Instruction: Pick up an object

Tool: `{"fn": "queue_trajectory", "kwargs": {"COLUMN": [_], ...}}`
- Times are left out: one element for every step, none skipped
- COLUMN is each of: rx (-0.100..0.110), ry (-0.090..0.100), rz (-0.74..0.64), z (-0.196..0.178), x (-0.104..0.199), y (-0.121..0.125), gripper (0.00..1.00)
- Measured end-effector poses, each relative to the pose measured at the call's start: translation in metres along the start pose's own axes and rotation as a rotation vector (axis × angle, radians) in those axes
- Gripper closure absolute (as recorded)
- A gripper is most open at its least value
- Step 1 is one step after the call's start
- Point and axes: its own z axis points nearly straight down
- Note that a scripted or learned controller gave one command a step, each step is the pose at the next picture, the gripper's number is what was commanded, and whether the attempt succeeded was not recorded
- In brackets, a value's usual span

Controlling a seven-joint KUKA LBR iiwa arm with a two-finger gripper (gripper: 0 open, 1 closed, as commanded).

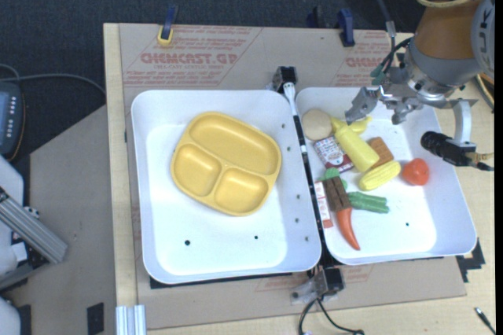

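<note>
Mustard bottle [355,148] lies in my right bin [440,235] among toy food; my hand [380,107] hovers just above it, fingers spread wide, gripping nothing.

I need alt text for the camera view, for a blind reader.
The arm's end effector hangs over the right bin, above a pile of toy food: mustard bottle, corn, tomato, carrot. The left bin holds a yellow divided plate.
</note>
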Motion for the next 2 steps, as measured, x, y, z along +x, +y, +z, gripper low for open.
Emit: {"fn": "queue_trajectory", "kwargs": {"rx": [-0.001, -0.009], "ry": [0.0, 0.001], "rz": [0.0, -0.001], "z": [0.056, 0.114], "x": [-0.008, -0.003], "y": [0.005, 0.009], "gripper": [0.0, 0.0]}}
